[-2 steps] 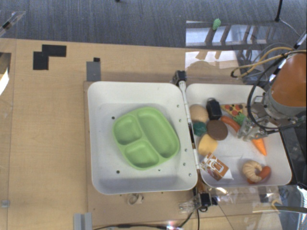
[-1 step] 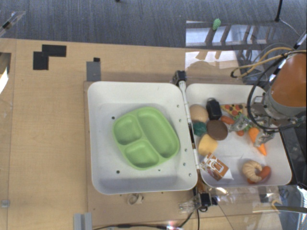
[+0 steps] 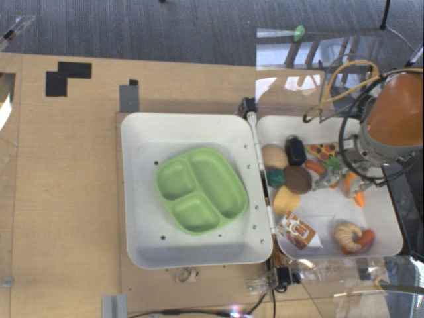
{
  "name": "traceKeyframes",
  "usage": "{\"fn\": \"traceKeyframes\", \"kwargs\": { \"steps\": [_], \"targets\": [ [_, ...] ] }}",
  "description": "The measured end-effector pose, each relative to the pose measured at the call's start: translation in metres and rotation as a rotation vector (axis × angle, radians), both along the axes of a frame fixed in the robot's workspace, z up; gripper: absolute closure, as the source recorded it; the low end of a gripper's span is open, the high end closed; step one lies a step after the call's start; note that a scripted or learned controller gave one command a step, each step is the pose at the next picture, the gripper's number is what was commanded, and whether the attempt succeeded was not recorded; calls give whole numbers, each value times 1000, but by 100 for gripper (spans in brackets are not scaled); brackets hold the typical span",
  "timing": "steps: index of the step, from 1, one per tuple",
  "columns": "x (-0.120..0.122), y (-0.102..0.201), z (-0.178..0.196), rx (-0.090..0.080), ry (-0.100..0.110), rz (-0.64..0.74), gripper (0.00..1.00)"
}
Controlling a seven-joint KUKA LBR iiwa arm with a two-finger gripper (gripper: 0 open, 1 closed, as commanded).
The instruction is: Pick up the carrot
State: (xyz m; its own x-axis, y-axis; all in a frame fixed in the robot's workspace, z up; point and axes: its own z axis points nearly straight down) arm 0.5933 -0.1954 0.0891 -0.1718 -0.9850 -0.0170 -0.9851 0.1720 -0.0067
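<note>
The small, smooth orange carrot (image 3: 358,197) lies in the right white plastic bin (image 3: 391,234), just beside the gripper (image 3: 339,175); whether the gripper is open, I cannot tell.

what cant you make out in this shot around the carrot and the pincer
- Pincer, camera view: the arm's wrist covers it from above, so open or shut cannot be told.
- Carrot: an orange piece beside the pincer, partly hidden by it; whether it is gripped is unclear.
- Right bin: its far right side lies under the arm.
- Small food pieces: too small to name.
</note>
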Motion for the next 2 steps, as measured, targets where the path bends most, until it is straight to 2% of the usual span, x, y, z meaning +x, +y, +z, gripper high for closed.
{"fn": "traceKeyframes", "kwargs": {
  "steps": [1,2],
  "targets": [
    [4,-2,13,-6,-14,-3,100],
    [4,1,13,-2,-14,-2,0]
  ]
}}
